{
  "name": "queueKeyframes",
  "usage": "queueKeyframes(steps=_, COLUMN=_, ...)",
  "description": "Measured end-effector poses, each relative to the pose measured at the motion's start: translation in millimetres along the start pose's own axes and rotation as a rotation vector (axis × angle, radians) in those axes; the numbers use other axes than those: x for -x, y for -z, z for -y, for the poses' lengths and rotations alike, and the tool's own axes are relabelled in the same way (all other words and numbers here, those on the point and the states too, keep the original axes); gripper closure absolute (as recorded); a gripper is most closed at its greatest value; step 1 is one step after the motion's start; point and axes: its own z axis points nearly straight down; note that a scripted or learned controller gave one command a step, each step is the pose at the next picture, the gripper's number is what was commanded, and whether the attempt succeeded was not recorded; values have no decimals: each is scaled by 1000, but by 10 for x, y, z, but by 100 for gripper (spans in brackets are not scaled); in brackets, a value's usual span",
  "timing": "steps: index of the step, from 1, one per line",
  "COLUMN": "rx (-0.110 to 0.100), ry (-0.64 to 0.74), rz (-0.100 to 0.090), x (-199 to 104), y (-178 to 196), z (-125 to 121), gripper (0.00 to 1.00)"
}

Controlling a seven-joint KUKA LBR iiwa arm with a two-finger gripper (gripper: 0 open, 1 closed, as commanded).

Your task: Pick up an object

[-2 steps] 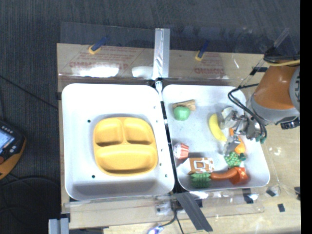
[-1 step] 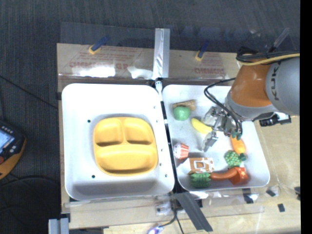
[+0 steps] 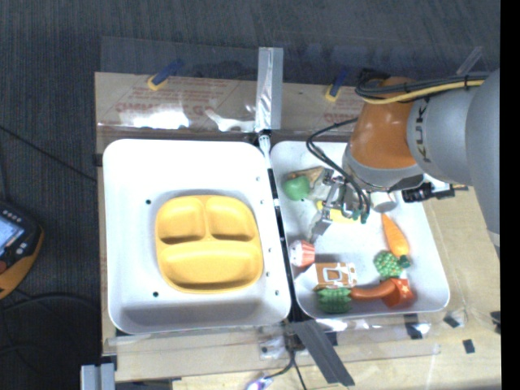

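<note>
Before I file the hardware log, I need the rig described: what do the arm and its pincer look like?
The arm is a thick, rounded grey body with dark lettering on its side and a broad orange band above the wrist. Black and yellow cables loop over its top. The pincer is a small metallic assembly with pale fingers and bits of green wiring near its base.

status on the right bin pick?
Gripper low in right bin, nothing visibly held. Green toy beside it. Carrot and other toys crowd the bin.
</note>
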Motion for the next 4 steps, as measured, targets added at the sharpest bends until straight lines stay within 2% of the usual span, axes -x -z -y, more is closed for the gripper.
queueKeyframes(steps=1, rx=-1, ry=138, rz=-3, x=169, y=-6, z=192, gripper=0)
queueKeyframes(steps=2, rx=-11, ry=-24, rz=-20, x=276, y=-7, z=3, gripper=0)
queueKeyframes(steps=3, rx=0, ry=99, rz=-10, x=300, y=-12, z=204, gripper=0)
queueKeyframes(steps=4, rx=-18, ry=66, rz=-33, x=389, y=3, z=89, gripper=0)
